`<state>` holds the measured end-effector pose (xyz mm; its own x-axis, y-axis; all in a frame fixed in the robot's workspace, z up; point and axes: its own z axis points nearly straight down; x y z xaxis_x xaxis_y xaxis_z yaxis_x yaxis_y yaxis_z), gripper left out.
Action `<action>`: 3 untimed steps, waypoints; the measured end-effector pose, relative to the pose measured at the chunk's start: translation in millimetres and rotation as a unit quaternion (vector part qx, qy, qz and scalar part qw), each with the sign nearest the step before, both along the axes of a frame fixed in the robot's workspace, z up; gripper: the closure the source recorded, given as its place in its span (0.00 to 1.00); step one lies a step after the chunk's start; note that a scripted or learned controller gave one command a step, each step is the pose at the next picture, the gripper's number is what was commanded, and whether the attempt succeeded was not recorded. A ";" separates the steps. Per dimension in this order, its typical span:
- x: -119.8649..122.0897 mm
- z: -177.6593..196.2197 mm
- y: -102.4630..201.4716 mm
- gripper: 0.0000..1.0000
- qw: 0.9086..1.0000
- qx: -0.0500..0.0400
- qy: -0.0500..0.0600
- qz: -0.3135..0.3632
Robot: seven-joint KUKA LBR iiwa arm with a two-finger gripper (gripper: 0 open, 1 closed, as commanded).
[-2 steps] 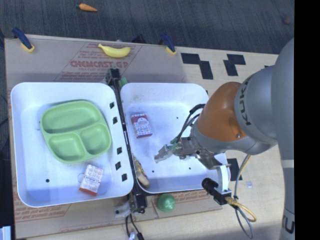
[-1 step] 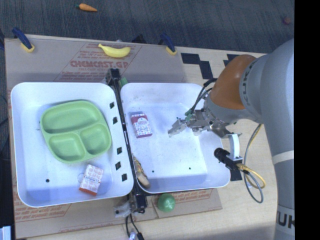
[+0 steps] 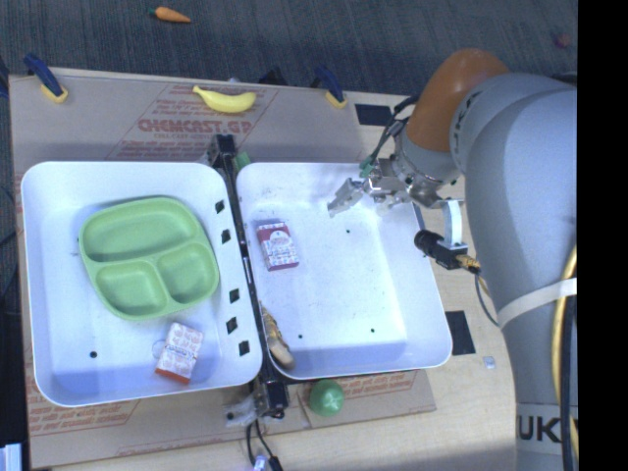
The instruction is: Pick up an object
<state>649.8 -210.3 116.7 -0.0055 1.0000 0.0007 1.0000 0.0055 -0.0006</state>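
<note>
A small red and white box (image 3: 278,245) lies flat in the right bin (image 3: 392,302), near its left wall. My gripper (image 3: 343,200) hangs over the back part of that bin, up and to the right of the box and apart from it. I see nothing held in it. A second red and white box (image 3: 179,351) lies in the left bin (image 3: 49,292) near the front. A tan, elongated object (image 3: 275,340) rests in the right bin's front left corner.
A green divided plate (image 3: 149,255) takes up the middle of the left bin. A yellow banana (image 3: 226,97) lies on the cardboard behind the bins. A green ball (image 3: 327,397) sits outside the front rim. An orange carrot (image 3: 173,14) lies on the floor.
</note>
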 end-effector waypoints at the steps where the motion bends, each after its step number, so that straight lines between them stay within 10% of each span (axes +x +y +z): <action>1: -86.5 13.2 19.4 0.00 1.000 0.000 0.001 0.000; 2: -8.8 -5.7 33.0 0.00 1.000 0.000 0.000 0.000; 3: -2.4 120.9 50.4 0.00 1.000 0.000 -0.002 0.000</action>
<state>647.4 -159.9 237.6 -0.0060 1.0000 -0.0001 1.0000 0.0060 0.0025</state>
